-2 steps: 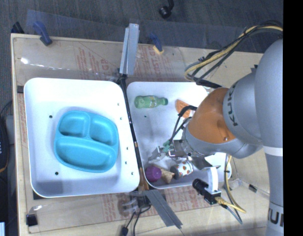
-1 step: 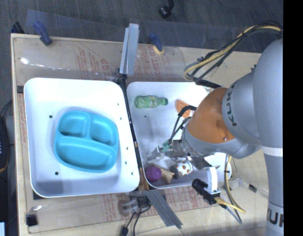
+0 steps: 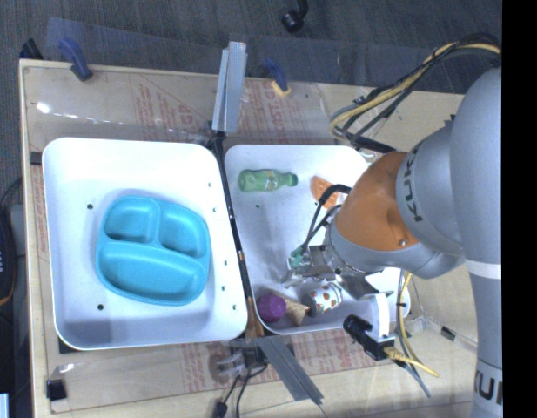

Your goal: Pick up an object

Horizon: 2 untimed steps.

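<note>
White plastic all around me, so I'll use the right-hand shallow white bin (image 3: 251, 233) as my landmark. Nearest the camera, at its bottom edge, there's a little cluster: a small purple round thing (image 3: 271, 306), a tan cone-shaped piece (image 3: 298, 313) just beside it, and a white rounded toy with orange and dark markings (image 3: 325, 299) touching that. My gripper (image 3: 310, 264) hangs right over that cluster, low in the bin. Honestly can't tell if my jaws are apart or together, the wrist and cables block them, and nothing shows between them, so I won't claim a grab.

Further up the bin, an orange piece (image 3: 321, 186) pokes out from behind my orange-banded arm, and at the far end lies a green plastic bottle (image 3: 266, 180) on its side, well apart from me. Left of my bin sits the other white bin (image 3: 68, 168) with a blue divided plastic tray (image 3: 153, 249).

What could go wrong, I reckon: those three bits are crammed together against the bin wall, so closing there might pinch two at once or just nudge the round one away. The wall itself could also catch a finger.
</note>
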Each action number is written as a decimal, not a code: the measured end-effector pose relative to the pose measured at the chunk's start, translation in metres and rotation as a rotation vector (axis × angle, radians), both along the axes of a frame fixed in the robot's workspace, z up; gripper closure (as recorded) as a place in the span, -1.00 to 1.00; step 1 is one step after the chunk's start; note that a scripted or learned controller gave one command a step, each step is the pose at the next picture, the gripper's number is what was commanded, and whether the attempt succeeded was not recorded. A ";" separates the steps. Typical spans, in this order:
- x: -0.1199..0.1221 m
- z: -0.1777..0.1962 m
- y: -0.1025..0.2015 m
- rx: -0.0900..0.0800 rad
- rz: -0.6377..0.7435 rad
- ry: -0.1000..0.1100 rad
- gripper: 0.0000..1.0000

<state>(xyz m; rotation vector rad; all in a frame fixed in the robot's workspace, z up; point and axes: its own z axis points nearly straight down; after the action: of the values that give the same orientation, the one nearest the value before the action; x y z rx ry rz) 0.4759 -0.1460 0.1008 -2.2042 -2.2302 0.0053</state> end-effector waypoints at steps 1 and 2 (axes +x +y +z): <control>0.000 0.000 0.000 0.000 0.000 0.000 -1.00; 0.000 -0.009 0.018 0.000 -0.003 -0.002 -1.00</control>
<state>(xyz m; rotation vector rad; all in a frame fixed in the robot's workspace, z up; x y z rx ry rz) 0.4759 -0.1280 0.0913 -2.2092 -2.2277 0.0033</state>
